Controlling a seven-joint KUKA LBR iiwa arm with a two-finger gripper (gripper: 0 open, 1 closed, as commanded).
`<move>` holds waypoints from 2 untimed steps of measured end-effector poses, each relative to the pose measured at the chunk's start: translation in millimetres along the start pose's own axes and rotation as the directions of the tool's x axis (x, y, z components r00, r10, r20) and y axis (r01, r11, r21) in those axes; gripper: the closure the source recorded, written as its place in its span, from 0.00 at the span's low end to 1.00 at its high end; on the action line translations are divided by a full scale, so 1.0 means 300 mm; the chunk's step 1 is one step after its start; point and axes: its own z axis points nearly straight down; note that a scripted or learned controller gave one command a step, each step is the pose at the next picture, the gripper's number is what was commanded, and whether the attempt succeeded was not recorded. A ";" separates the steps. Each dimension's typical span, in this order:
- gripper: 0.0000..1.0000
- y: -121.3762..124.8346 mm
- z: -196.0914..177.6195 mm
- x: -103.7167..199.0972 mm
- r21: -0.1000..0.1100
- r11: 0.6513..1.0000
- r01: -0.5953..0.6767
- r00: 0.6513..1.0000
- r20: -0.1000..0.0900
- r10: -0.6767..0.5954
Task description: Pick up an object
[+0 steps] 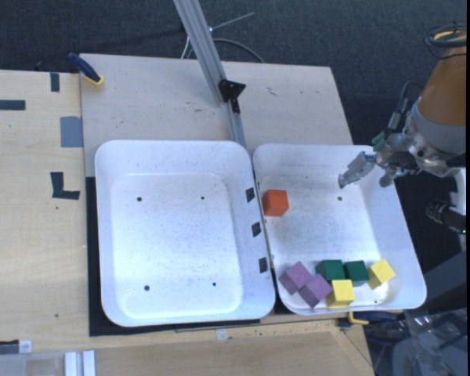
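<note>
An orange cube point(276, 203) sits alone near the left wall of the right bin point(313, 157). Along that bin's front edge lie two purple blocks point(306, 282), two green blocks point(342, 271) and two yellow blocks point(342, 291), point(381, 272), packed close together. My gripper point(367, 176) hangs over the right bin's back right part, well right of the orange cube and behind the block cluster. Its fingers stand open with nothing between them.
The left bin point(172, 229) lies beside the right one, with a raised divider between them. A slanted metal pole point(204, 41) rises behind the bins. A blue and yellow tool point(86, 69) lies at the bench's back left.
</note>
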 end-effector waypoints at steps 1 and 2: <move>0.00 0.387 -0.064 0.033 0.004 1.000 0.003 1.000 -0.003 -0.003; 0.00 0.359 -0.130 -0.064 0.006 1.000 -0.002 1.000 -0.001 0.002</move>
